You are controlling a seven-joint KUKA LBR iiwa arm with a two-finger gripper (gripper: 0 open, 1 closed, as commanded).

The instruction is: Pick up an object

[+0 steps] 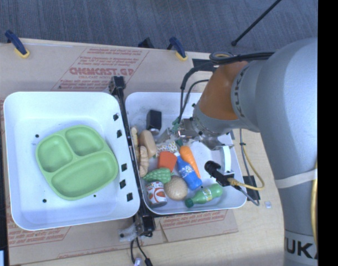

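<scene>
Your pincer (178, 131) hangs low over the right bin (137, 105), at the upper middle of the pile. The wrist hides its end, so you cannot tell how wide it stands or whether it touches anything.

Just below it lie a carrot (189, 157) and a red block (167, 160), side by side. A blue bottle (187, 174) lies against the carrot's lower end. To the pincer's left a bread roll (148, 143) leans near the bin's left wall, and a small black block (154, 119) lies apart, above the roll. Along the near edge of the pile you have a green vegetable (158, 175), a can (156, 194), a potato (176, 188) and a green bottle (205, 195) lying on its side.

The left bin (19, 126) touches the right one and holds a green divided plate (76, 160).

Both bins sit on the cardboard-covered worktop (52, 65), which bears red print. Two blue clamps (18, 43) grip its far edge. Beyond it you see grey carpet (75, 10), crossed at the upper right by a thin black rod (266, 10).
</scene>
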